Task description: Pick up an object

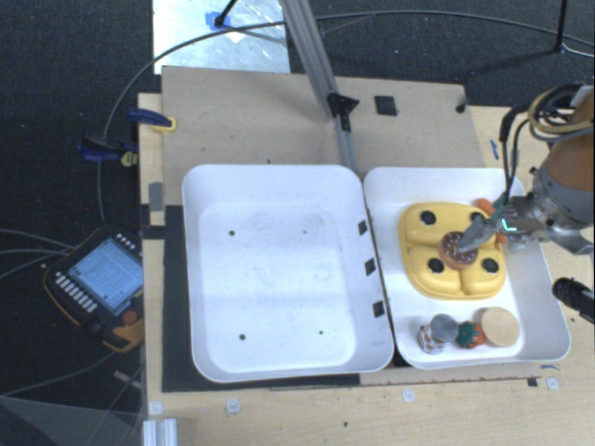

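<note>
In the right bin point(539, 342) lies a yellow padded toy point(437, 268) with dark dots, and a small brown ring-shaped piece point(456, 249) rests on top of it. My gripper point(471, 235) reaches in from the right and its tip sits right at that brown piece, over the yellow toy. An orange bit point(484, 207) peeks out behind the gripper. Along the bin's front edge lie a small grey and silver object point(437, 331), a green and red piece point(468, 335) and a tan round disc point(499, 326).
The left bin point(270, 268) stands beside the right one, joined by black clips point(370, 266). A metal pole point(311, 49) slants over the back of the bench. A teach pendant point(98, 282) lies off the bench at left, amid cables.
</note>
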### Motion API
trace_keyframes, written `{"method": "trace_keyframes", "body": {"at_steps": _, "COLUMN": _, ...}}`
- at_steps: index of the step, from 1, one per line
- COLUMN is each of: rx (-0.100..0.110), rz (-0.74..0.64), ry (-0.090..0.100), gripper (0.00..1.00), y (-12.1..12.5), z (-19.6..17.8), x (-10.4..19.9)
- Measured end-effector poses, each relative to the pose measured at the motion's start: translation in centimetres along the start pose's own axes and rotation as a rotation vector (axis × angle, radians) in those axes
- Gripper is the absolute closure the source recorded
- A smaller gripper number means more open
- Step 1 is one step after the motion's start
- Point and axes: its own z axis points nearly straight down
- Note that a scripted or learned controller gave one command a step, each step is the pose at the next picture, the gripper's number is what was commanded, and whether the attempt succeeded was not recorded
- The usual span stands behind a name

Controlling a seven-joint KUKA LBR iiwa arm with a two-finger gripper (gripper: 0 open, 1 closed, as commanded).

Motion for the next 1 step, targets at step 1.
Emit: {"method": "trace_keyframes", "body": {"at_steps": 1, "rx": -0.002, "rz": 0.0, "ry": 0.0, "gripper": 0.0, "y": 0.05, "z": -0.07, "x": 0.0}}
